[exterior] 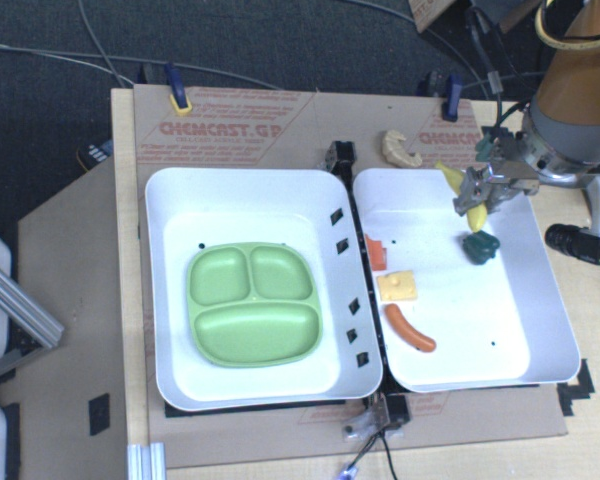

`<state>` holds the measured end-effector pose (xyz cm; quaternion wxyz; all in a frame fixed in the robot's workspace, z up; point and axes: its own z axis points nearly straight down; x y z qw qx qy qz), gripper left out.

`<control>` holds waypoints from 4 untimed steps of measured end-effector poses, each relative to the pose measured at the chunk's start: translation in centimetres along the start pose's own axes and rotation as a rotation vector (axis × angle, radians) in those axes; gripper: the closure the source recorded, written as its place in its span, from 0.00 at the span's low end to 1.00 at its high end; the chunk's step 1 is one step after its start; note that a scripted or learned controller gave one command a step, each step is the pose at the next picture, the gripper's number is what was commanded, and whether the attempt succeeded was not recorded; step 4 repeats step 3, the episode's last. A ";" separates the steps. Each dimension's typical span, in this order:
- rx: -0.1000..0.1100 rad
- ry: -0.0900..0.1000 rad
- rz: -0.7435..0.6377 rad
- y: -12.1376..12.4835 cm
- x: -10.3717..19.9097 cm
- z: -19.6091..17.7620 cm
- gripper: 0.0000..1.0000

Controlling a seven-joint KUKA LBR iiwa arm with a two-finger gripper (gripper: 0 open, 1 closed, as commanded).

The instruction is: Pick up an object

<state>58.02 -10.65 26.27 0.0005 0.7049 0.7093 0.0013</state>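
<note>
- Jaws of the two-finger gripper (472,208): you cannot tell whether they stand apart or together; they blur into a yellow piece just beneath them.
- You see that long yellow object (452,180) partly hidden by the gripper, so its shape stays unclear.
- Just below it, a dark green lumpy object (481,247) lies in the right white bin (540,308).
- Near that bin's left wall you find an orange block (376,255), a yellow cheese-like wedge (397,287) and an orange-red sausage (410,329).

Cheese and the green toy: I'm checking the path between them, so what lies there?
Nothing: in the camera view, bare white bin floor runs from the cheese to the green toy.
</note>
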 end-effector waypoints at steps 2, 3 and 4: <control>0.000 0.001 0.000 2.5 9.9 1.0 1.00; 0.002 0.000 0.001 4.4 15.0 3.0 1.00; 0.002 0.000 0.001 4.4 15.0 3.0 1.00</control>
